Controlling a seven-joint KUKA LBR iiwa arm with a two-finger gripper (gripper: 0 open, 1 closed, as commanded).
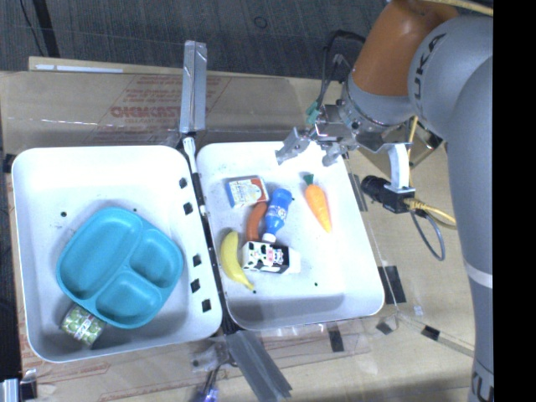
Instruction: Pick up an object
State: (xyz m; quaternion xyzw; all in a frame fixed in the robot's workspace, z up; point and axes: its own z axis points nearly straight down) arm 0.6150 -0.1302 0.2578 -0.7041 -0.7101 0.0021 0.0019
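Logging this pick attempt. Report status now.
Gripper open, holding nothing, above right bin's far rim. Carrot nearest, lying apart from other items. Nothing blocking it.

arm (456,141) cut off at the 3 o'clock edge, green-patterned item (82,325) part hidden under blue tray (121,266), carton (245,191) print too small to read
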